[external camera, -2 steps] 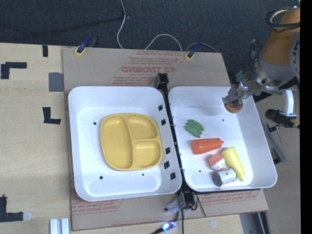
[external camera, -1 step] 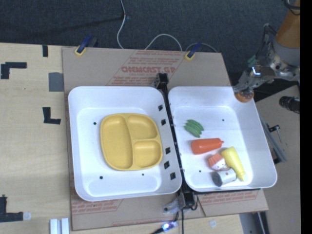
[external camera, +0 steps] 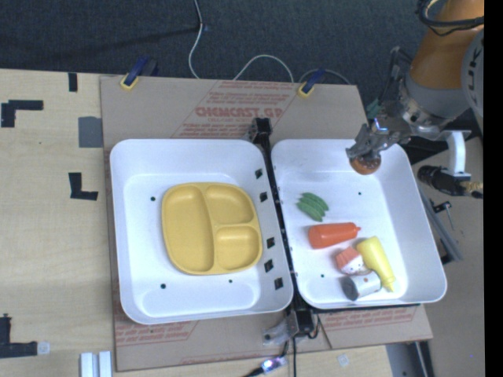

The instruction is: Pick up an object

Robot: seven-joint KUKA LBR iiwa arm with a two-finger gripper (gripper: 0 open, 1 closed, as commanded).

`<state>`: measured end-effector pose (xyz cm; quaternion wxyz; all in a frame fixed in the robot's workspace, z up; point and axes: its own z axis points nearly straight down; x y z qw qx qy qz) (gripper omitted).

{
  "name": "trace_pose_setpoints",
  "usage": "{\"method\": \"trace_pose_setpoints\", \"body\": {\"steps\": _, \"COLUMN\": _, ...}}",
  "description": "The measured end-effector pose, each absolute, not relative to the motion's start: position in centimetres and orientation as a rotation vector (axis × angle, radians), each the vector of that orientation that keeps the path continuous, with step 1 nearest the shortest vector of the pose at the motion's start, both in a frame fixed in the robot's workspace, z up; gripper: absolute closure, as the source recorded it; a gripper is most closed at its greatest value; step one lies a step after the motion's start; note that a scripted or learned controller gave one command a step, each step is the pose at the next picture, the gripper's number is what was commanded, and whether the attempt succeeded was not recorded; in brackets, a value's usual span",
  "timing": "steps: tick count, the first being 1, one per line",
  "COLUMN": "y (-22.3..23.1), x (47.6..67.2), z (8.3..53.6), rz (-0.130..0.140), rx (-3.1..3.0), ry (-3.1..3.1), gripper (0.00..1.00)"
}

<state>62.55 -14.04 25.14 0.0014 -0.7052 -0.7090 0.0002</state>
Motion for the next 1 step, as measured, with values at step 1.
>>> {"method": "trace_pose_setpoints", "body": {"steps": 1, "y": -9.48, "x": 61.23, "z": 25.53, "rz": 0.001, "rx": -2.214, "ry": -2.225, "gripper": 1.00}}
